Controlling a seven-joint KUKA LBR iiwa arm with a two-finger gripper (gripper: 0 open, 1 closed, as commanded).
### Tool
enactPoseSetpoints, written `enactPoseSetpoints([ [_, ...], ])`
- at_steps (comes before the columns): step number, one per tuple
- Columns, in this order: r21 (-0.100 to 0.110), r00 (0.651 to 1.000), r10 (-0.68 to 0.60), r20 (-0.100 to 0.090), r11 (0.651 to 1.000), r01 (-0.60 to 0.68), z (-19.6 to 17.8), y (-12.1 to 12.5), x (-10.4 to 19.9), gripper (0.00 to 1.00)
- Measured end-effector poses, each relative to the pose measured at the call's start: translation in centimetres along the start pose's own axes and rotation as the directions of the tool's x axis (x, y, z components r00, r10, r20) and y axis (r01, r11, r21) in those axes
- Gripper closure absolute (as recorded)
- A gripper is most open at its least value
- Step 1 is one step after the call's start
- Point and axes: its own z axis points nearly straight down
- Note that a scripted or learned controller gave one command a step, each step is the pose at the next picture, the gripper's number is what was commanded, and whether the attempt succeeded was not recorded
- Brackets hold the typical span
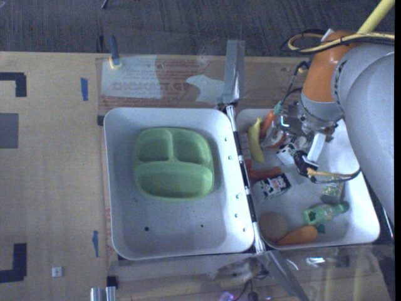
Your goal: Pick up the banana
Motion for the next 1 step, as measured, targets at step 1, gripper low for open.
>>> enactPoseSetpoints([
  [1,-0.05,0.989,0.143,-0.023,0.988,-0.144,-9.73,0.09,2.51,0.0],
])
